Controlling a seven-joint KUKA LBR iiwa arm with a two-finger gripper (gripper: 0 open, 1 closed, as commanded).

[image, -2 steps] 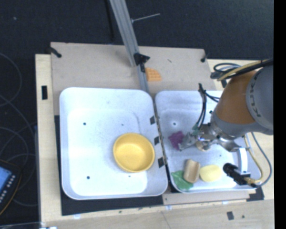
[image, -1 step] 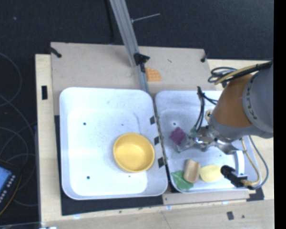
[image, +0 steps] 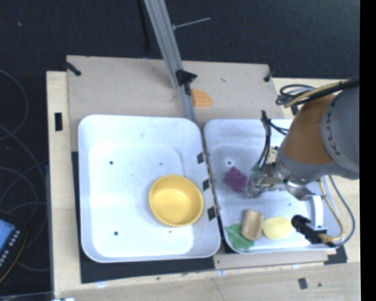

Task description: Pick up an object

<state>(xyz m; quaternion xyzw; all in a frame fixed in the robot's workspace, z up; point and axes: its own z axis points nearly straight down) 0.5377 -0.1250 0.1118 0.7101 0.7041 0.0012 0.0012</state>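
Gripper [image: 258, 185] is seen low in the right bin [image: 229, 137], just beside a purple object [image: 235, 179] lying toward the bin divider; contact cannot be judged. How far the gripper is open cannot be told, and no grasp can be confirmed. Along the near wall a green item [image: 235, 236], a tan cylinder [image: 251, 224] and a yellow lump [image: 276, 227] are grouped. A yellow bowl [image: 175, 200] is noted in the left bin [image: 113, 143].

Bowl [image: 175, 200] is yellow, block [image: 235, 179] purple, bins [image: 125, 149] white.
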